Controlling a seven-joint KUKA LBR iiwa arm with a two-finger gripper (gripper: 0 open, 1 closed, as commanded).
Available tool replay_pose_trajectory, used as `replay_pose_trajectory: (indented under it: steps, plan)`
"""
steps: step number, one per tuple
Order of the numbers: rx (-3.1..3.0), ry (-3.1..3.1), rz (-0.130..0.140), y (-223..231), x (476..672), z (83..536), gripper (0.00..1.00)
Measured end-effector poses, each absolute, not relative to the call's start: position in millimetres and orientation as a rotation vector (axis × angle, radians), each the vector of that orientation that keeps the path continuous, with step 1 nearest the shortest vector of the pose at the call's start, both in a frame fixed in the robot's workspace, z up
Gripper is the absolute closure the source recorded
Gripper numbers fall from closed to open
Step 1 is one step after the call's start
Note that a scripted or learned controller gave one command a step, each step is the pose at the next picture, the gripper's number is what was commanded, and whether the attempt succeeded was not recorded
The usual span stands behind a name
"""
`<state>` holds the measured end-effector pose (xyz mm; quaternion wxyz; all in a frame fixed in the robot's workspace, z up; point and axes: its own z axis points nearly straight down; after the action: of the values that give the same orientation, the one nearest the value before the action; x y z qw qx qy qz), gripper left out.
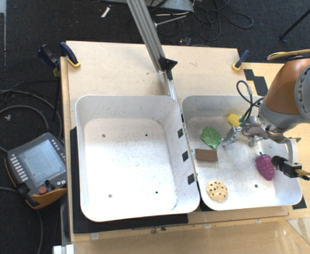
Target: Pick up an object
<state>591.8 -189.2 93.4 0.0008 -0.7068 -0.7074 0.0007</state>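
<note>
End effector (233, 136) hung mid-right of frame, fingers' state unclear; green leaf (210, 137) lay just left of it, nearest obj.

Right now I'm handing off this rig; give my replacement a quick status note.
Gripper: low in the right bin, beside the green leaf-shaped piece; nothing seen between its fingers.
Things, all in the right bin: yellow piece near the wrist, brown block, cookie, purple piece.
Done: nothing lifted yet.
Left: grasp one thing and raise it.
</note>
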Motion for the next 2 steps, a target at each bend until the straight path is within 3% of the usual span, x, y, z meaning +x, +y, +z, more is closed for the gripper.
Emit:
replay_pose_trajectory:
  steps: [1, 2]
  plan:
    - [-2.222, -2.224, -0.001, -189, 592.9, 106, 1.00]
    - [-2.223, -2.230, -0.006, -187, 597.0, 169, 1.00]
